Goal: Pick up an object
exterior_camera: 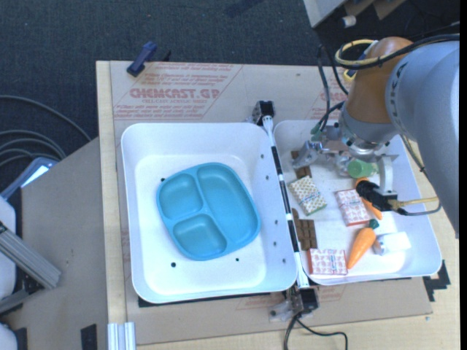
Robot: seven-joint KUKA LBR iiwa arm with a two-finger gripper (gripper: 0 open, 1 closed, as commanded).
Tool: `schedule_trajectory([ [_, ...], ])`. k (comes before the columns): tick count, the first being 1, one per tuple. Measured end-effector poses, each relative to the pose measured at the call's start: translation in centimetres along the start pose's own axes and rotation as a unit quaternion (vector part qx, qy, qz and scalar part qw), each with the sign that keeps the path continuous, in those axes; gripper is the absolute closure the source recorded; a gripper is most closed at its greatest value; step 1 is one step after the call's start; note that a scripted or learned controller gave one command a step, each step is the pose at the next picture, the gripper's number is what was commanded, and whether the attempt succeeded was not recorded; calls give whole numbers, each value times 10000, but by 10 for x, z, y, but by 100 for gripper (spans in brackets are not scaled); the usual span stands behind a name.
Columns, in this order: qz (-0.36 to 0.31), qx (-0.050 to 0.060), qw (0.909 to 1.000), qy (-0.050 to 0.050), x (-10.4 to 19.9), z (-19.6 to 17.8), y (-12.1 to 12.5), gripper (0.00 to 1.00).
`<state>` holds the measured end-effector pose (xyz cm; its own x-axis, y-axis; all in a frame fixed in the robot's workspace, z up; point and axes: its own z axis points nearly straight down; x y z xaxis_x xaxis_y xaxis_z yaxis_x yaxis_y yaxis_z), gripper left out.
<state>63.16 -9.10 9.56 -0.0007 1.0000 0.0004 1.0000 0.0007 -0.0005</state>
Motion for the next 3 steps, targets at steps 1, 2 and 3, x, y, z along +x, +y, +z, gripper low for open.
schedule_trajectory([
  [1, -4, -8, 10000, -3, -2, 11, 13, 0],
  [2, -6, -20, 10000, -6, -2, 0, 14, 100],
  [3, -6, -17, 10000, -5, -2, 1, 13, 0],
])
